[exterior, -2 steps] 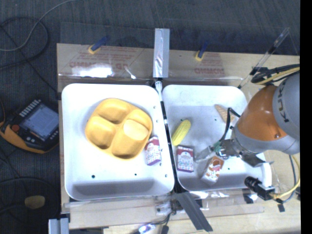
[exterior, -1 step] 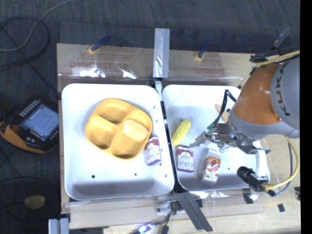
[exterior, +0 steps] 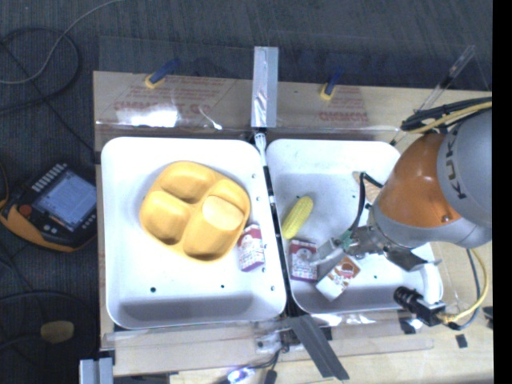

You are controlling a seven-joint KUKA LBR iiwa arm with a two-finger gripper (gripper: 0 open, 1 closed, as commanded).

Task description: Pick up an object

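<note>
gripper (exterior: pixel 346 250) hangs low over the small carton (exterior: pixel 338 278) for a grab, though i cannot tell its grip.

Yellow corn cob (exterior: pixel 298 215) lies tilted in rt bin; red-white packet (exterior: pixel 302 261) & small carton (exterior: pixel 338 278) nearby.

"KU" lettering on grey arm (exterior: pixel 472 174).

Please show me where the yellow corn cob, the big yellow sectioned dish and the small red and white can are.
Yellow corn cob (exterior: pixel 298 215), camera view, its middle.
Big yellow sectioned dish (exterior: pixel 194 209), camera view, centre ridge.
Small red and white can (exterior: pixel 251 249), camera view, its side.
</note>
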